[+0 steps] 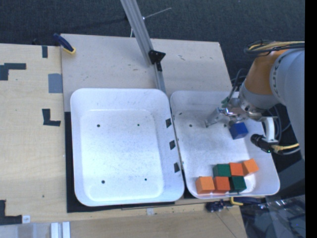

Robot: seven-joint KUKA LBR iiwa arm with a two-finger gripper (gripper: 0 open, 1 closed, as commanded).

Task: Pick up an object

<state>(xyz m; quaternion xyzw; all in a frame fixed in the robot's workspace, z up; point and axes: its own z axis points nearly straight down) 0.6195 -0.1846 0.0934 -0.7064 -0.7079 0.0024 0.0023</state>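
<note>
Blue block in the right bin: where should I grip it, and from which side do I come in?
Grip the blue block across two opposite flat side faces, coming straight down from above. It lies alone on the right bin's floor, apart from the orange and green blocks near the front wall, so its sides look free. The gripper sits just up-left of it.

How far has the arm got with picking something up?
Nothing looks lifted yet. The gripper is down inside the right bin, right beside a blue block, but whether it grips the block is unclear. The orange and green blocks sit untouched at the bin's near edge. Grasping and raising remain.
</note>
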